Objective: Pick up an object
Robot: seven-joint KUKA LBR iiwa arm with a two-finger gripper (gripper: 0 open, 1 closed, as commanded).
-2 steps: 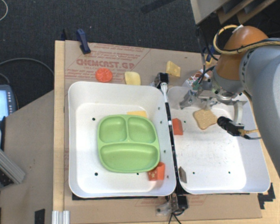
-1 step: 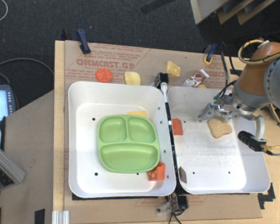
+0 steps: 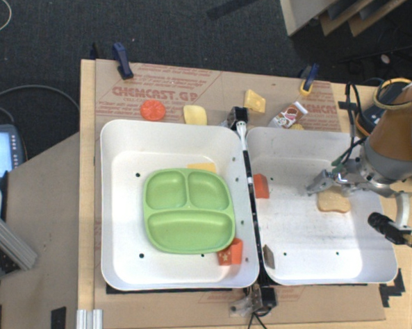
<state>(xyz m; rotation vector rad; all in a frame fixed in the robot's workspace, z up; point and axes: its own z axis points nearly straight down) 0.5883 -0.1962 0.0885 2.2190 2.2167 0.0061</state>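
Gripper (image 3: 330,183) hangs low in the right bin (image 3: 304,267), its dark fingers spread apart, with nothing between them; a tan toast-shaped piece (image 3: 334,203) lies on the bin floor just under and beside the fingertips, and whether they touch it cannot be told. Nearest the camera, an orange block (image 3: 230,253) sits in the left bin (image 3: 117,259), against the green plate (image 3: 188,210) at its near right corner. That plate has three compartments and fills the middle of the left bin. A second orange block (image 3: 261,187) lies in the right bin, close to the wall shared by the two bins. A pale yellow slice (image 3: 202,168) peeks out from behind the plate's far edge. Farther back, on the brown surface (image 3: 93,188) beyond the bins, sit a red round piece (image 3: 153,110), a yellow piece (image 3: 195,114), a yellow wedge (image 3: 254,100) and a small red-and-white carton (image 3: 288,116). Two blue clamps (image 3: 122,60) grip the surface's far edge
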